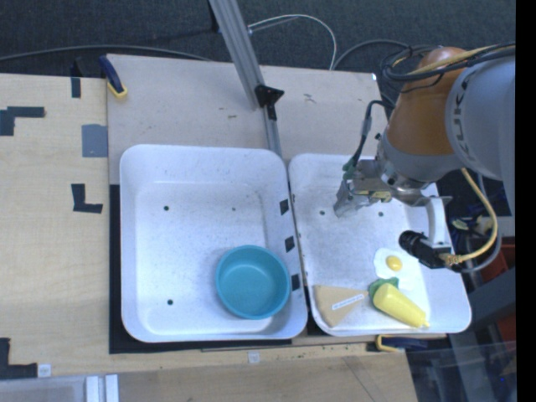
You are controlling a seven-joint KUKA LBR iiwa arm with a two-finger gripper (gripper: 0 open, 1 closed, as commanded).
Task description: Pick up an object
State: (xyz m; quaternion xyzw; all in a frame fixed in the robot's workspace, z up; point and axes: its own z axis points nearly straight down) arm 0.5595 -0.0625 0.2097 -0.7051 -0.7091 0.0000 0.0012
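My gripper hangs over the upper middle of the right bin, fingers pointing down and to the left, with nothing seen between them. Toward the front of that bin lie a tan cheese wedge, a yellow corn cob with a green tip and a fried egg. A blue bowl sits in the front right corner of the left bin. All these objects lie apart from the gripper.
A grey metal pole slants down from the top to the gap between the bins. Black cables run across the dark floor behind the bench. A black fitting hangs off the arm over the right bin's right side.
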